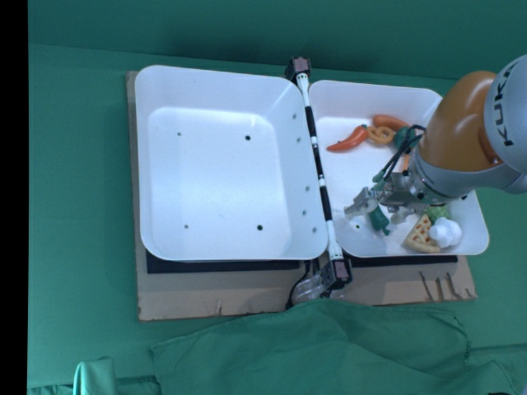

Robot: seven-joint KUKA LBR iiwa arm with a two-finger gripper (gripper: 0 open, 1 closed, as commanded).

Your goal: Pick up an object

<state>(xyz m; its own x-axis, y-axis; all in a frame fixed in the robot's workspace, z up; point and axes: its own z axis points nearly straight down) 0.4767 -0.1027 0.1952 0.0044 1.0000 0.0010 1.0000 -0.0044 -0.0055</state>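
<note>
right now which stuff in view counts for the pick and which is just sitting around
For the job:
- gripper, low in the right bin
- red pepper
- orange ring
- waffle piece
- white lump

Lying about:
- left bin
- cardboard sheet
- green cloth

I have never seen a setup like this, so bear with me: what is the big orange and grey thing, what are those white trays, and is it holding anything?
One camera above the bench looks down at a slant. The orange and grey thing is a robot arm reaching in from the right. Its gripper hangs low in the right bin, over a small green item. I cannot tell whether it grips anything. Nearby lie a red chili pepper, an orange piece, a waffle wedge and a white lump. The left bin sits beside it.
</note>
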